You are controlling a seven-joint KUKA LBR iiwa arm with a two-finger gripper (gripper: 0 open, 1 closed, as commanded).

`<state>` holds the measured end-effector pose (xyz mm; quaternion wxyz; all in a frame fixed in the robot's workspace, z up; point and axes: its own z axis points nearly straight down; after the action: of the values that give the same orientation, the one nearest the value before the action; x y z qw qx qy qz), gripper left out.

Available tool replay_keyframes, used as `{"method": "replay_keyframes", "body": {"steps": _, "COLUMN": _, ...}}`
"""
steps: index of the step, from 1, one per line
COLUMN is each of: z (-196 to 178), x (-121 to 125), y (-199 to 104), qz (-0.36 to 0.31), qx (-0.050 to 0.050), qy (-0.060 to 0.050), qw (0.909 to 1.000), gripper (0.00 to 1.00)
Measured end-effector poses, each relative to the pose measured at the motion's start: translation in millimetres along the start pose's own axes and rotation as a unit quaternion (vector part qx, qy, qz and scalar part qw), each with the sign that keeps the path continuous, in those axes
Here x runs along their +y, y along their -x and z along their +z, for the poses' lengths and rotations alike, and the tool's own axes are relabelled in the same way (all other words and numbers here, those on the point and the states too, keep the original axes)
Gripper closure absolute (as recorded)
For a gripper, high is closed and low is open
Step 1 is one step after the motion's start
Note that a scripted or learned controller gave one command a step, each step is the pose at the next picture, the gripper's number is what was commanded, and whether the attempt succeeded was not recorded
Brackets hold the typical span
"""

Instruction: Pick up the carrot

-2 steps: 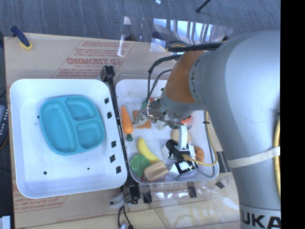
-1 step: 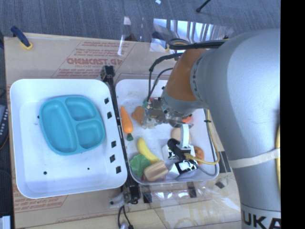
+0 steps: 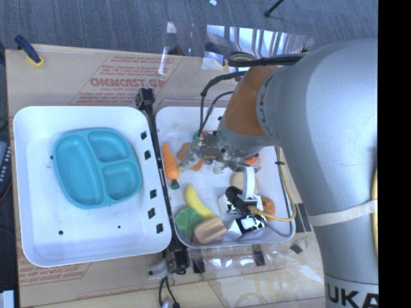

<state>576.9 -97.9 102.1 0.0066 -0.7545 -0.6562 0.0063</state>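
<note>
The carrot (image 3: 170,161) lies just to the camera-left of my gripper (image 3: 200,151), along the near wall of the right bin (image 3: 282,191); I judge it a light, stiff, smooth plastic toy that could roll, best pinched across its thick middle. My own wrist hides my gripper's tip, so I cannot tell whether it is wide or narrow, and the small orange bits beside it are too blurred to name.
</note>
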Motion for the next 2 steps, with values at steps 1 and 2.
{"method": "replay_keyframes", "body": {"steps": 1, "z": 10, "x": 23, "y": -10, "qz": 0.13, "qx": 0.001, "qy": 0.005, "qw": 0.9916, "gripper": 0.0}}
{"method": "replay_keyframes", "body": {"steps": 2, "z": 12, "x": -2, "y": 7, "qz": 0.305, "qx": 0.003, "qy": -0.001, "qw": 0.9523, "gripper": 0.0}}
